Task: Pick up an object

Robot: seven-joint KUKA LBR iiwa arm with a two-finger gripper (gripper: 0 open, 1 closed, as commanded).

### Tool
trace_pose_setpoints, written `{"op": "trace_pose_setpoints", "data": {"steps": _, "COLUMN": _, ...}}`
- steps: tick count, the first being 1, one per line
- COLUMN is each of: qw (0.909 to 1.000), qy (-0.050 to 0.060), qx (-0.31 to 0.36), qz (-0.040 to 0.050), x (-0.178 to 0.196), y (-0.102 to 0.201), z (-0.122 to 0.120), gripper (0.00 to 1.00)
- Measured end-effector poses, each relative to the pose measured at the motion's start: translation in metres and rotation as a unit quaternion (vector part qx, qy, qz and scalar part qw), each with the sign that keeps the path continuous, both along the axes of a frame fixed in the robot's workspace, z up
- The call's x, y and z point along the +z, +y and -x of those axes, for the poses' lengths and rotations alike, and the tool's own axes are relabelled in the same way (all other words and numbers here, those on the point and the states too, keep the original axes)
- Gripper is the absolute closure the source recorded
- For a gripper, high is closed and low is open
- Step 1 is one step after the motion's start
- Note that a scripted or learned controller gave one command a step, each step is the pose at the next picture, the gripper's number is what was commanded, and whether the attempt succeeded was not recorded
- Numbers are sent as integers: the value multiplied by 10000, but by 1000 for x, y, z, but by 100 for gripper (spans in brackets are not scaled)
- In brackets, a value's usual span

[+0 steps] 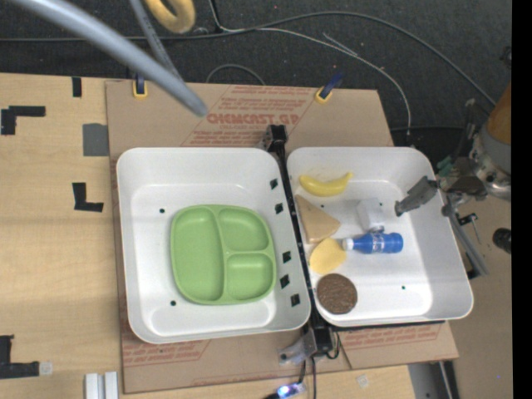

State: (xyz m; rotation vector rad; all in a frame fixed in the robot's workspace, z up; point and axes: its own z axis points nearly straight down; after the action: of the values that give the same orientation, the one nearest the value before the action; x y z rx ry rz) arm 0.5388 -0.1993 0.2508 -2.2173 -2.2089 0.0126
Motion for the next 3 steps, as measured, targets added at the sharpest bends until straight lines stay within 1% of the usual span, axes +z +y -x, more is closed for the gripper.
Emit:
{"op": "trace_pose_setpoints", "data": {"steps": 1, "qw": 10000, "qy": -62, "qx": 22, "qz": 15, "x": 7, "y": 1, "z": -2, "gripper": 0}}
{"op": "trace_pose_setpoints", "data": {"steps": 3, "qw": 10000, "qy": -39, "qx": 25, "qz": 8, "x": -83, "y": 12, "z": 5, "gripper": 0}}
